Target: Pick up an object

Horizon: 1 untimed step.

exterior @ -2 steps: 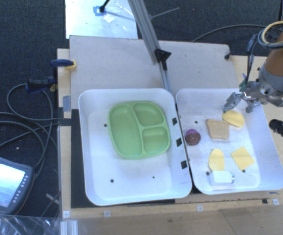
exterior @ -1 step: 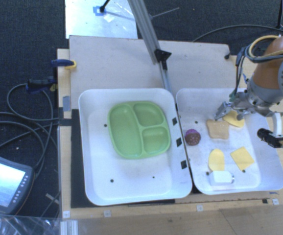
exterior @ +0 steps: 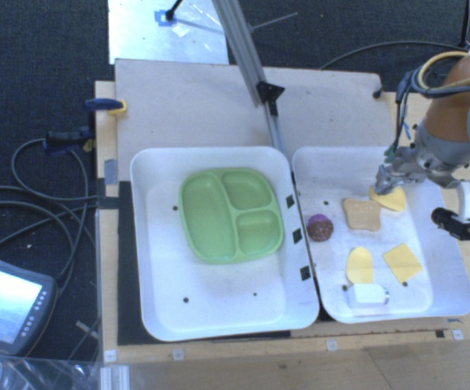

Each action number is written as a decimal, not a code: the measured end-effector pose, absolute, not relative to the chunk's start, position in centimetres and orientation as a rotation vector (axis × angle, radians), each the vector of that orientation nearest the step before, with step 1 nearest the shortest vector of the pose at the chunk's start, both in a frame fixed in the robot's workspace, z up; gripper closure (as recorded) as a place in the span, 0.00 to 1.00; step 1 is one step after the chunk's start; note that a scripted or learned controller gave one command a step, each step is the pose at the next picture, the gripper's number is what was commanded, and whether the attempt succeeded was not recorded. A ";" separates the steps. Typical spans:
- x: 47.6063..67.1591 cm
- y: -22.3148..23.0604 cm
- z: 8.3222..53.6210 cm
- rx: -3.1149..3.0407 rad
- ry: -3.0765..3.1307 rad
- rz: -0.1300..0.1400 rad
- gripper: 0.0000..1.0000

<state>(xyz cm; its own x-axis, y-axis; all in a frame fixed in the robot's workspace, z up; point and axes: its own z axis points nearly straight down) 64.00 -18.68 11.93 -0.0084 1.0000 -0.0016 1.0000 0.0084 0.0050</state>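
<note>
The gripper [exterior: 391,180] is seen low in the right bin [exterior: 442,303], near its far edge, set directly over a yellow piece [exterior: 394,200] that lies there. How far the fingers stand apart cannot be told, and nothing can be seen held between them. The step in hand is judged to be the descent onto that yellow piece, with the grasp itself not yet shown. Next, a closing on the piece and a straight lift would be called for; as the piece looks flat and thin, a slip is thought likely. Elsewhere in the right bin are found a toast-shaped piece [exterior: 362,214] near the middle, a dark round object [exterior: 320,228] by the left edge, a yellow oval [exterior: 359,265], a yellow square [exterior: 402,262], and a white block [exterior: 367,293] by the near edge. A green divided tray [exterior: 230,214] is carried by the left bin [exterior: 158,299]. No brand, label or legible writing can be made out.
</note>
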 end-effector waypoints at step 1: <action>64.5 -17.8 16.9 2.208 2.226 0.007 1.00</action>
<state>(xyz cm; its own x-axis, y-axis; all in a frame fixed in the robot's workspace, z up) 64.47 -17.77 16.93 -0.0080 1.0000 -0.0011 0.9999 0.0080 0.0074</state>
